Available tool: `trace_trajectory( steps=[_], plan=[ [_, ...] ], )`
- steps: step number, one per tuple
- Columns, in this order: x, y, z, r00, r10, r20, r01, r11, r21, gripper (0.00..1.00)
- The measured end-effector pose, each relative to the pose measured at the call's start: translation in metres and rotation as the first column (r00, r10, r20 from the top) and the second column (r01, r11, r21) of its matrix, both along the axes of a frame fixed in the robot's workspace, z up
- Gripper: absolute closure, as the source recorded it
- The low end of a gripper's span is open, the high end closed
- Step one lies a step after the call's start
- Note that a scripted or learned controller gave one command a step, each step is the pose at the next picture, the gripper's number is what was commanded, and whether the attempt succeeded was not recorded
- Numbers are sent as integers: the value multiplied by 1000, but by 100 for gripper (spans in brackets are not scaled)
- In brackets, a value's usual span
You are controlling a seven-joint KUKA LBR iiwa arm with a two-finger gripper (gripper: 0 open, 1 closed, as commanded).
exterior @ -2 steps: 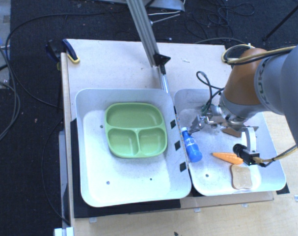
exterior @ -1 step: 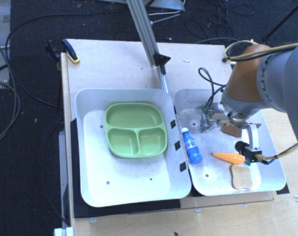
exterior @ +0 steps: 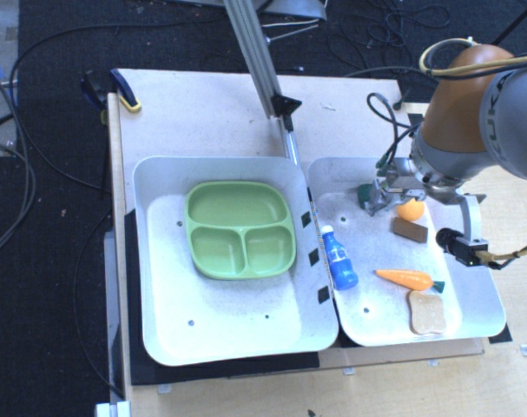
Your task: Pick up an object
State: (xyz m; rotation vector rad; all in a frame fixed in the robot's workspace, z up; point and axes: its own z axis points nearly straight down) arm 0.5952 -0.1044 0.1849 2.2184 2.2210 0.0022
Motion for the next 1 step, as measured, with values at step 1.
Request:
trace_trajectory(
  steps=[1],
  plan=[
    [4,-6,44,1000,0,0,0,1000,0,100]
  ],
)
